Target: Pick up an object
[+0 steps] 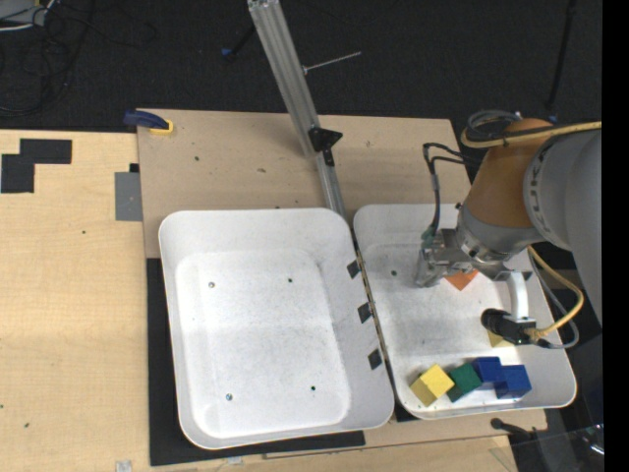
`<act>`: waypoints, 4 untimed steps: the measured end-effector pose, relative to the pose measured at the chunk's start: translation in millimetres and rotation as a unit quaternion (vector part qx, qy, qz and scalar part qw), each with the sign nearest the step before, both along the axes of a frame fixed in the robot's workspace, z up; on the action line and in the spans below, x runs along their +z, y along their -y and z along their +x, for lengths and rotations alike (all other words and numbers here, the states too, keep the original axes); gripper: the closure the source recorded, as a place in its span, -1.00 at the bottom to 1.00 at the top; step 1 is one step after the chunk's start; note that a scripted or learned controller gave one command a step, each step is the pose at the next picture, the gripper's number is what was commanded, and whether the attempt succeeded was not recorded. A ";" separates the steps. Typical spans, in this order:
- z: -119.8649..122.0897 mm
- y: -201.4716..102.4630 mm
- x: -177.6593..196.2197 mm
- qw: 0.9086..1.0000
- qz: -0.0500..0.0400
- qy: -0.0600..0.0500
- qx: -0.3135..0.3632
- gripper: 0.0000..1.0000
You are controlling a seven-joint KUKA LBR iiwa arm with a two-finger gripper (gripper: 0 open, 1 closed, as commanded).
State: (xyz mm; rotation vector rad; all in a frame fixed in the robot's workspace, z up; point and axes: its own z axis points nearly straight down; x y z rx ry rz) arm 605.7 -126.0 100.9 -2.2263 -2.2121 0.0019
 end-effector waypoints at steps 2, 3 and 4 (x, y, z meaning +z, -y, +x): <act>5.1 1.1 127.0 1.000 -0.001 0.004 0.004 1.00; 4.9 2.4 148.6 1.000 -0.001 0.001 0.004 1.00; -0.3 -49.9 134.0 1.000 0.000 -0.001 0.005 1.00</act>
